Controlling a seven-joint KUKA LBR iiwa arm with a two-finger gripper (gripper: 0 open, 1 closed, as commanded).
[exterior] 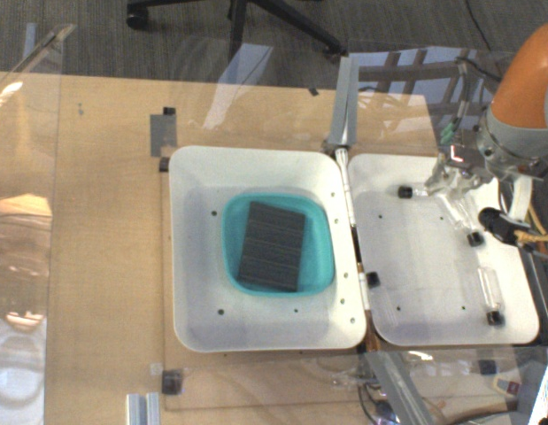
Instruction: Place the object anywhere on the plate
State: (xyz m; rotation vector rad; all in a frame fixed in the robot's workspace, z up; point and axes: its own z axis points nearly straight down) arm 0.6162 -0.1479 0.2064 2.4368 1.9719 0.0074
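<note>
Nearest, along the front of the wooden bench (88,326): two shallow white bins side by side, rims almost touching.

In the left bin (194,317), a teal plate (320,255) with rounded corners. Flat upon it, a dark grey ribbed block (272,246), turned a little off the plate's edges and wholly within its rim. By that showing, probably nothing left to do but keep clear.

In the right bin (415,317), mostly bare white floor, with a few small dark studs and one small clear piece near the right wall.

Farther back, over the right bin's far right corner, the gripper (455,189) below the grey and orange arm (526,87), well apart from plate and block. Impossible to tell how wide it stands; nothing seen in its hold.

Likely hazards from here: a further reach into the left bin, nudging the plate or tipping the block over the rim; a low sweep across, catching on the raised wall between the bins.

Farthest, on the carpet, the black base of an office chair (238,7).
</note>
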